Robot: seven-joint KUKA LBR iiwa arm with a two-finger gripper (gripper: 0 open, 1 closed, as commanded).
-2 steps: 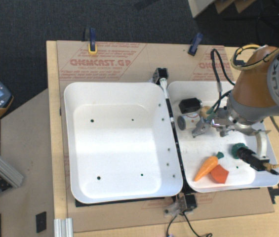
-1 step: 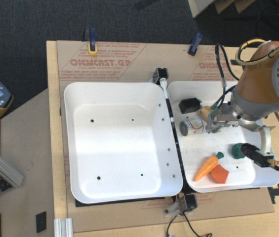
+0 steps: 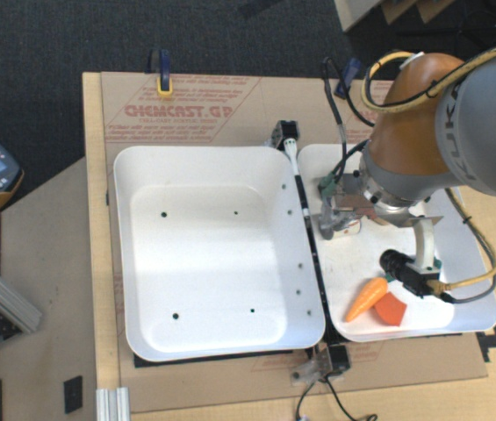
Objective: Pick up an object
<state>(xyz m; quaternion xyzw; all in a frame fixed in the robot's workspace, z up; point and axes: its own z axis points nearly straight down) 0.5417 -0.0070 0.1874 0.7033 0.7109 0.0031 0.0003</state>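
Two things touch at the near edge of the right shallow white bin (image 3: 423, 330) — an orange carrot-shaped toy (image 3: 366, 296) and a red block (image 3: 391, 310); the grey gripper (image 3: 331, 220) hangs farther back-left, its grip impossible to tell.

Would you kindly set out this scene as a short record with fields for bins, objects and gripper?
left bin: shallow white plastic bin
right bin: matching white bin
objects: orange carrot-shaped toy beside red-orange block, both lying in right bin
gripper: two-finger gripper by right bin's left wall, apart from both objects
status: neither object lifted
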